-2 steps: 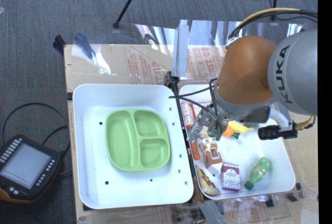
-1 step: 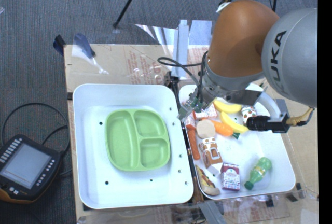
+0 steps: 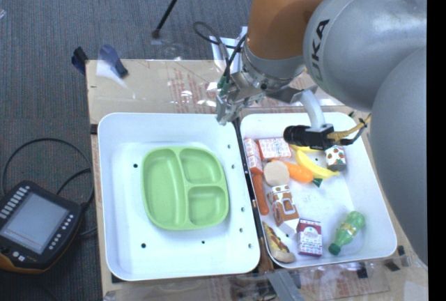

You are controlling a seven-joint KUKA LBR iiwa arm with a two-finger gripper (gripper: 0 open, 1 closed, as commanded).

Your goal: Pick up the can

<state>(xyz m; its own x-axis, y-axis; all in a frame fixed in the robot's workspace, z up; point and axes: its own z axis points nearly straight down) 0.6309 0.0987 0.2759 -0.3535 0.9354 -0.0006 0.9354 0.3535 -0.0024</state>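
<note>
A small can (image 3: 335, 155) with a white, red and dark label lies near the far right of the right bin (image 3: 373, 205), beside a yellow banana (image 3: 315, 165). My gripper (image 3: 224, 113) hangs over the far rim where the two bins meet, well to the left of the can and apart from it. Nothing shows between its tips. The big grey and orange arm covers the back right of the scene.
The left bin (image 3: 118, 223) holds a green divided plate (image 3: 185, 187). The right bin also holds a carrot (image 3: 302, 173), a beige disc (image 3: 276, 172), a sausage (image 3: 259, 192), several small cartons (image 3: 310, 235) and a green bottle (image 3: 346, 230). A pendant (image 3: 31, 223) lies on the floor at left.
</note>
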